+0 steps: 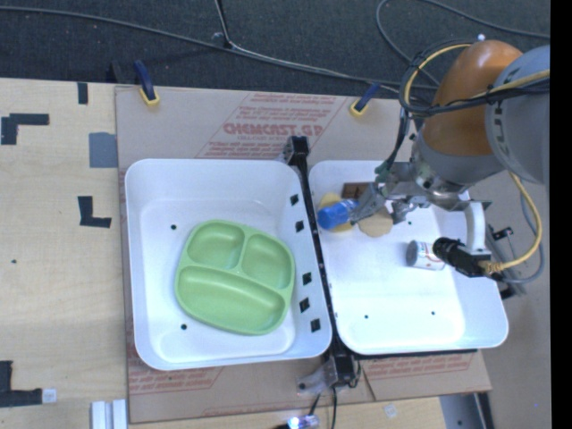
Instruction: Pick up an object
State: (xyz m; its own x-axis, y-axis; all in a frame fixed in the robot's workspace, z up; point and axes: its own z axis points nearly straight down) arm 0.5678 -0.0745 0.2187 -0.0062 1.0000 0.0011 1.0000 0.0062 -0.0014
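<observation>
**Inspector:** What writing could be read?

**Assistant:** Red print on the brown cardboard sheet (259,128) under the bins appeared to read "CHEMCAST GP"; the smaller lines were too blurred to make out.

**Inspector:** Surroundings and obstructions?

**Assistant:** The left shallow white bin (143,239) held a light green sectioned plastic tray (237,275). A black divider strip (308,239) ran between it and the right shallow white bin (402,329). The grey arm with orange band (474,88) overhung that right bin's far corner, covering part of its rim.

**Inspector:** The objects, and the claw?

**Assistant:** A blue rounded plastic object (335,214) lay against the divider strip. A tan rounded lump (375,226) sat just beside it. A small grey cylinder with a red-marked label (424,256) lay further from the strip. The two-finger gripper (386,199) was directly above the tan lump. Whether its fingers were apart or together, I could not tell.
</observation>
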